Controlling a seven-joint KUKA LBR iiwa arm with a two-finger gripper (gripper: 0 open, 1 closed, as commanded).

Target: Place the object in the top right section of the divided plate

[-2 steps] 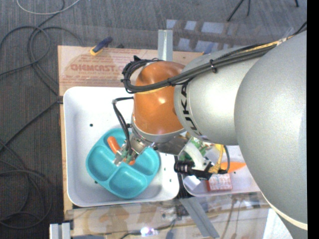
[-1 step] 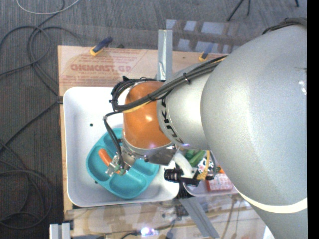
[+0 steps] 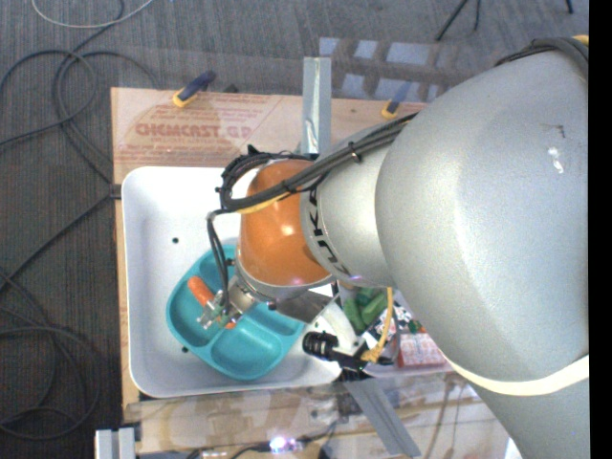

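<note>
Pincer [image 3: 212, 316] is hovering low over the teal divided plate [image 3: 251, 354] lying in the left white bin [image 3: 153, 237]. An orange object [image 3: 200, 291] is lying in the plate, touching the pincer.

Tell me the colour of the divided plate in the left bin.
Teal, seen clearly in the camera view: the divided plate sits in the left bin.
</note>
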